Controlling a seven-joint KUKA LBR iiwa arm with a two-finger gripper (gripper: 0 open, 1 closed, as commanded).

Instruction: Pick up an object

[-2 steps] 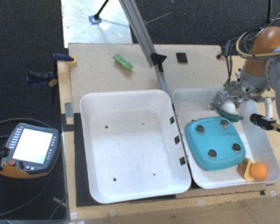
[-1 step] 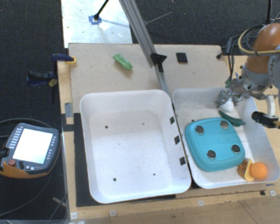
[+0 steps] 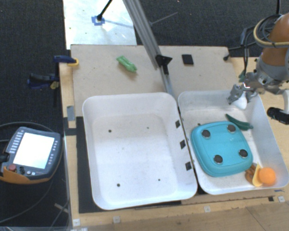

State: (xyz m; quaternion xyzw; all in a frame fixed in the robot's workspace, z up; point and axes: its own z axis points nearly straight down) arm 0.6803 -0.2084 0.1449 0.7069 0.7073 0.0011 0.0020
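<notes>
Honestly, from my remote seat I could not tell whether the gripper point(image 3: 240, 94) was open or closed; it showed as a small grey cluster with a pale patch beneath it, too blurred to read. It hung over the far right corner of the right bin point(image 3: 268, 125), with nothing I could see held in it. Behind it the wrist and the orange band point(image 3: 281, 33) ran up towards the right edge of the view.

Just near of the gripper lay a dark green pod-shaped thing point(image 3: 239, 122), slanted, its near end touching the far right corner of an upturned teal dish point(image 3: 221, 148) that filled most of the bin's floor. At the near right corner sat an orange ball point(image 3: 267, 176) touching a small brownish-yellow item point(image 3: 254, 174) I could not identify.

The left bin point(image 3: 94, 120) stood beside the right one, well apart from the gripper. On the board beyond the bins lay a light green piece point(image 3: 126, 64), out of the working area.

As I judged it, the pick was not yet made: every candidate rested in place. What remained was the descent, the closing on something, most likely the green pod since it was closest, and the lift
</notes>
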